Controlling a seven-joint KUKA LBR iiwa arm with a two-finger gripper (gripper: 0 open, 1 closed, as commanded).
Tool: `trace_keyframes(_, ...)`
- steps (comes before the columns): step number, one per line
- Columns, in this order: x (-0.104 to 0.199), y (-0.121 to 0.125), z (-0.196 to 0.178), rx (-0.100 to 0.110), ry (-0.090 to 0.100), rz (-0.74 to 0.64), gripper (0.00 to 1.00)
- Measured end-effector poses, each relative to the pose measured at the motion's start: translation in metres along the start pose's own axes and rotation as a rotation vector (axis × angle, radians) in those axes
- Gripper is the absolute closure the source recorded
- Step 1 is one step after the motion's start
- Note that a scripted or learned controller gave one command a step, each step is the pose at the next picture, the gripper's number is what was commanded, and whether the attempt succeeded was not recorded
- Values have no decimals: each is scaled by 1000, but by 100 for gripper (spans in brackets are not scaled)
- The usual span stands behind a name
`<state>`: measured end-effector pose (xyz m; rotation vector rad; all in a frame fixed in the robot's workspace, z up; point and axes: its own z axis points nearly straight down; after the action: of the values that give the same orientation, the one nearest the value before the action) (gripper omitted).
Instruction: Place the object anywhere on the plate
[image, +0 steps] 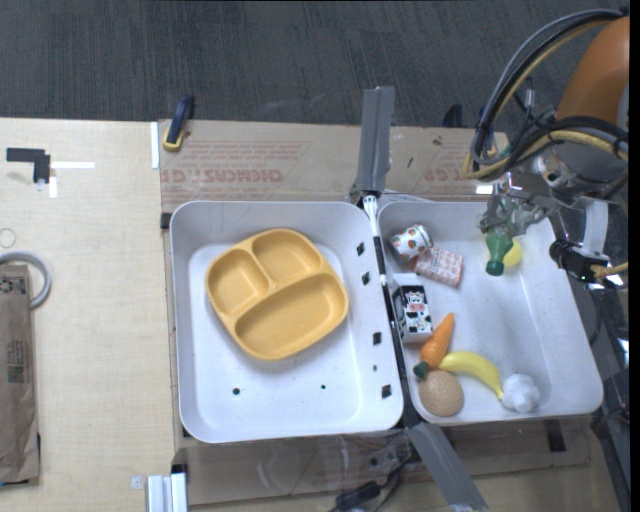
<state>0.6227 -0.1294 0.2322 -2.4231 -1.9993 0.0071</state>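
Presently the gripper (503, 222) hangs over the far right corner of the right bin (560, 330), and a small toy with a green body and a yellow part (497, 252) sits directly beneath its fingertips; the toy looks pinched between the fingers, though the metalwork hides the contact itself. The yellow divided plate (277, 291) lies in the left bin (200, 380), well apart from the gripper, with the raised rims of both bins between them. To do this step well, I judge the arm should lift straight up until the toy clears the bin wall, travel left at that height, and lower over one of the plate's compartments (the large front one offers the most margin) before letting go. A loose pinch could drop the toy on the way, so a slow carry seems wise. The carrot (438, 340), banana (474, 369) and small carton (414, 310) lie nearer the front and need no disturbance.
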Motion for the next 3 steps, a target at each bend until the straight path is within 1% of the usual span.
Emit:
trace_keyframes(1,0,0,-8,1,-3,-1,100)
trace_keyframes(2,61,-73,42,1,1,84,100)
trace_keyframes(3,217,-63,41,0,0,264,100)
